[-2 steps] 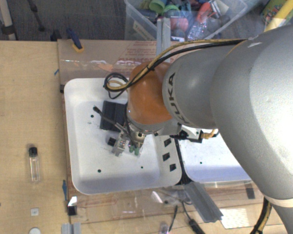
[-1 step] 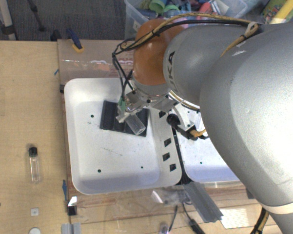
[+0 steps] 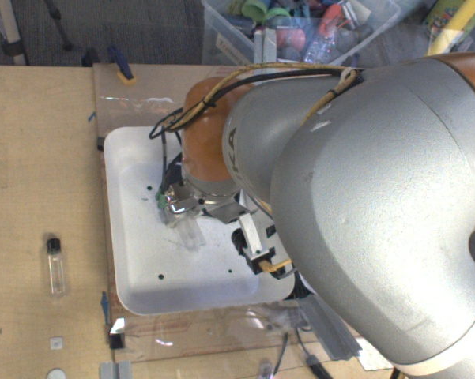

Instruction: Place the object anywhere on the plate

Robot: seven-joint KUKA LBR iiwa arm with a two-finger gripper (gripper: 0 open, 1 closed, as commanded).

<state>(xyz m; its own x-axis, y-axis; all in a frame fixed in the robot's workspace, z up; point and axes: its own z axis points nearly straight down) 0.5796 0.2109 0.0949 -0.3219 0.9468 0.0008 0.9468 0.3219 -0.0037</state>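
Observation:
My gripper (image 3: 182, 215) hangs low over the middle of the left white bin (image 3: 134, 251), under the orange wrist band (image 3: 205, 144). A small green and dark bit (image 3: 161, 199) shows right at the gripper's left side; I cannot tell whether it is a separate object or part of the tool. The grey arm (image 3: 363, 204) covers the right half of the view and hides whatever lies beneath it.
A clear vial with a black cap (image 3: 55, 264) lies on the wooden bench left of the bin. A clear crate of colourful toys (image 3: 300, 14) stands at the back. A blue clamp (image 3: 124, 71) sits at the bench's far edge.

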